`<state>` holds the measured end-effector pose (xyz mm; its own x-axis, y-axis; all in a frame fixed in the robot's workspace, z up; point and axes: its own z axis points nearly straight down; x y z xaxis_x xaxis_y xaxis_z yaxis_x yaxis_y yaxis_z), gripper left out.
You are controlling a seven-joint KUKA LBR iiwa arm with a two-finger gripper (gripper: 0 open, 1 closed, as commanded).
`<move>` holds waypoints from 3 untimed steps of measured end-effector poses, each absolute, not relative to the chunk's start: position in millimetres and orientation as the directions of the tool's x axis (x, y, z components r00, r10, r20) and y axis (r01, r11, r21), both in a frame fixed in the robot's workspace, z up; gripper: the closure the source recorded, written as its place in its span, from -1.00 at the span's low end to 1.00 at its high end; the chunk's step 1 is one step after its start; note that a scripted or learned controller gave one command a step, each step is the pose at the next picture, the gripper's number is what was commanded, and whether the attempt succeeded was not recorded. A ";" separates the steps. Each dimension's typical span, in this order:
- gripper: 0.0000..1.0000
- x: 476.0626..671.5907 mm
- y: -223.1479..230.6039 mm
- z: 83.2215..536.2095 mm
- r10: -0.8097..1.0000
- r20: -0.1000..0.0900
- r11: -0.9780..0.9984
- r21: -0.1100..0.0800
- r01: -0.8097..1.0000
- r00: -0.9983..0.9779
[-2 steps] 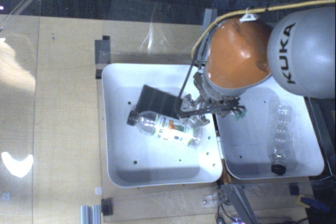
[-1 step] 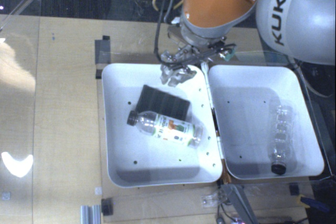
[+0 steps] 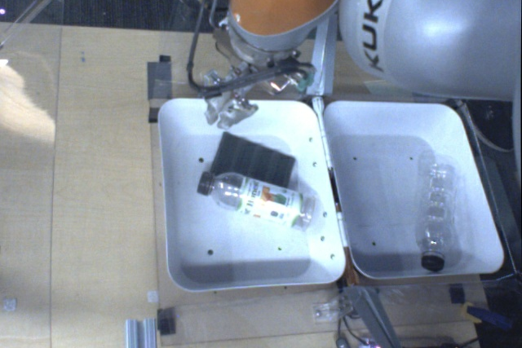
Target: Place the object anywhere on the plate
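Note:
A clear bottle (image 3: pixel 259 201) with a black cap and a white, orange and green label lies on its side in the middle of the left bin (image 3: pixel 186 253). Its cap points left. Just behind it, touching or slightly under its far side, lies a flat black square plate (image 3: pixel 254 159). My gripper (image 3: pixel 229 111) hangs over the back edge of the left bin, above and behind the plate's far left corner, apart from both the bottle and the plate. The orange band and grey arm rise above it.
The right bin (image 3: pixel 383 143) holds a second clear bottle (image 3: pixel 435 212) lying along its right wall, black cap toward the front. A dark clamp (image 3: pixel 159 85) sits at the left bin's back left corner. Bare wooden bench lies to the left.

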<state>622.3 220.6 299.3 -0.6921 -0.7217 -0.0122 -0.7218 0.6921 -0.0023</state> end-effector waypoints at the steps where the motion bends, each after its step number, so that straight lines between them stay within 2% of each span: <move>1: 1.00 597.5 218.2 403.0 -0.788 -0.013 0.615 -0.005 -0.788 -0.615; 2: 1.00 625.2 209.4 438.7 -0.890 -0.013 0.455 -0.008 -0.890 -0.455; 3: -1.00 625.2 209.2 438.4 -0.890 -0.012 0.456 -0.007 -0.890 -0.456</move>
